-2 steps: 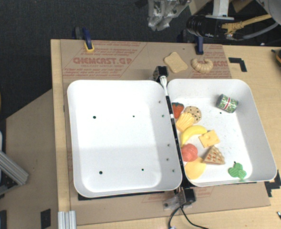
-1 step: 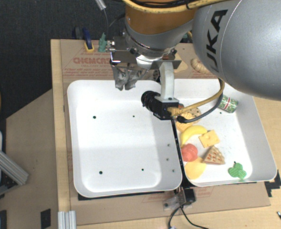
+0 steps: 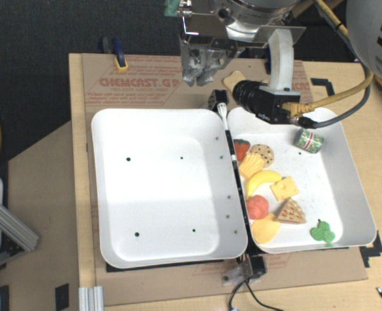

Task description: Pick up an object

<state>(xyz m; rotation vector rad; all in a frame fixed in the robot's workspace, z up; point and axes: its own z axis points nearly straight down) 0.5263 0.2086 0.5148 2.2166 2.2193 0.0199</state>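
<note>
the gripper (image 3: 200,67) hangs high above the far edge of the table (image 3: 61,173), beyond the far rim of the left bin (image 3: 113,125), and nothing is seen between its metal fingers; whether they are open or closed i cannot tell, because they are blurred and seen from above. all the things that could be picked lie in the right bin (image 3: 346,167), crowded along its left wall: a tomato (image 3: 242,150), a cookie (image 3: 262,153), a banana (image 3: 262,181), a cheese block (image 3: 284,188), a red apple (image 3: 257,206), a pizza slice (image 3: 290,212), a pale yellow piece (image 3: 264,229) at the near rim, and a green broccoli (image 3: 322,232) toward the near right corner. a small green can (image 3: 308,140) lies alone near the far edge of this bin. the main risk, i think, is the crowding: the pieces touch or almost touch each other, so closing fingers may catch two things, or push one aside and close on nothing. the things beside the dividing wall are also difficult, because one finger can hit the rim when it descends. the can looks round and may roll away when touched. the flat pieces, like the cookie and the pizza slice, give little height to grip. also the gripper is well apart from this bin now, so a wrong aim could bring it down into the left bin.
</note>
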